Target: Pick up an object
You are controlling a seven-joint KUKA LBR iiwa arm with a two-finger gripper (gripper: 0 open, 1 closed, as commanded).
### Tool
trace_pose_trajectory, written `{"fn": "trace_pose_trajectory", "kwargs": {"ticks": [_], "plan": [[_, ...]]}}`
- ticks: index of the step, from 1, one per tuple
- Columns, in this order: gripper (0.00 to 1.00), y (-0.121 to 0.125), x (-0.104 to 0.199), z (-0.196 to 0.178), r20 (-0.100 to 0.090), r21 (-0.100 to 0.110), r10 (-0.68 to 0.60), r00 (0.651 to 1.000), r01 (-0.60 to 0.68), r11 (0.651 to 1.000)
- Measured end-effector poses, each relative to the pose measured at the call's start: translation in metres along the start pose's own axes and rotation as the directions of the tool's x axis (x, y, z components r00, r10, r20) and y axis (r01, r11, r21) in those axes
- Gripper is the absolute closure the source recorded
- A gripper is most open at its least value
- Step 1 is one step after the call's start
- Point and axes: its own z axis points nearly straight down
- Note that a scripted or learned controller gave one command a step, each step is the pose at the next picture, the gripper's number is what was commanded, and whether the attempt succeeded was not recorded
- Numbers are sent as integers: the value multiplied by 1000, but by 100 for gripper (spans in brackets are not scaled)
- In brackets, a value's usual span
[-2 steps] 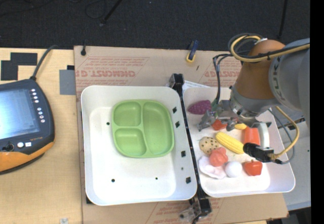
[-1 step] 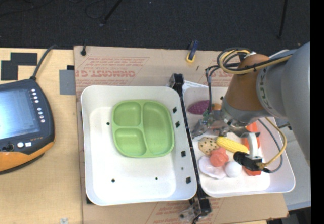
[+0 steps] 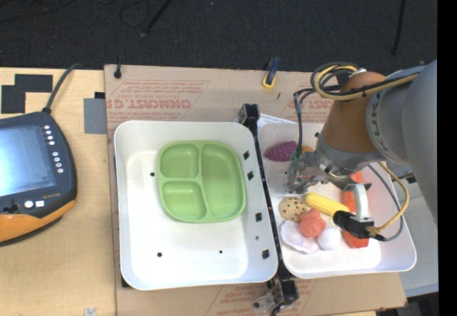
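Pincer (image 3: pixel 298 177), opening not discernible, hangs low in the crowded right bin (image 3: pixel 400 254); a neighbouring toy may foul the grasp.

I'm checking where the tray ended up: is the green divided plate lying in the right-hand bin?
No, the green divided plate lies flat in the left bin, while the toys and the gripper are in the right bin.
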Motion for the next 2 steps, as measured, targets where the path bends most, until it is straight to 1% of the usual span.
{"fn": "trace_pose_trajectory", "kwargs": {"ticks": [1, 2], "plan": [[100, -2, 6, -45, 1, -7, -4, 1000, 4, 1000], [100, -4, 1, -108, 2, -10, -4, 1000, 4, 1000]]}}
